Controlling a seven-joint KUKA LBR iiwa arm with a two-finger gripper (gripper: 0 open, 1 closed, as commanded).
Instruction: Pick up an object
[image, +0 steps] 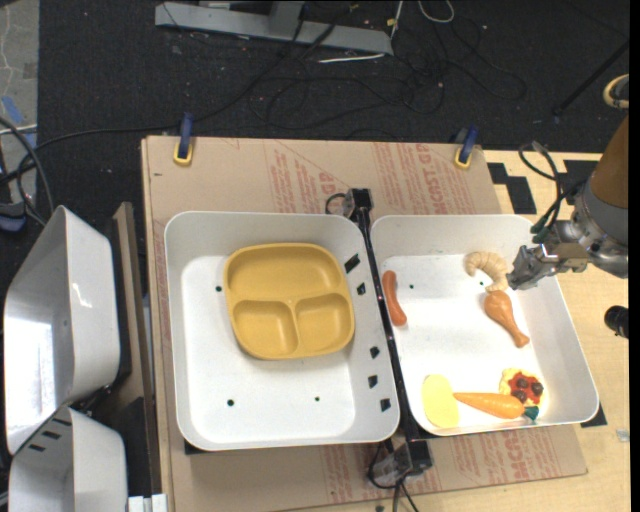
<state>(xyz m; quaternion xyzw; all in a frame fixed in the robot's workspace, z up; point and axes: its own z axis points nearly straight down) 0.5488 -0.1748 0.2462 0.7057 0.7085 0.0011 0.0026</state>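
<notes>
One carrot (489, 404); one drumstick (506, 317)

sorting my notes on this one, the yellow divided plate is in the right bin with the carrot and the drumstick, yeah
Not quite. In the camera view the yellow divided plate sits in the left bin, by itself. The carrot and the drumstick are in the right bin, as you said, just without the plate.

A robotics lab test station.
Two white bins (200, 240) sit on a clamped cardboard sheet (300, 165), loose cables (300, 90) trailing over dark carpet (100, 70).
</notes>
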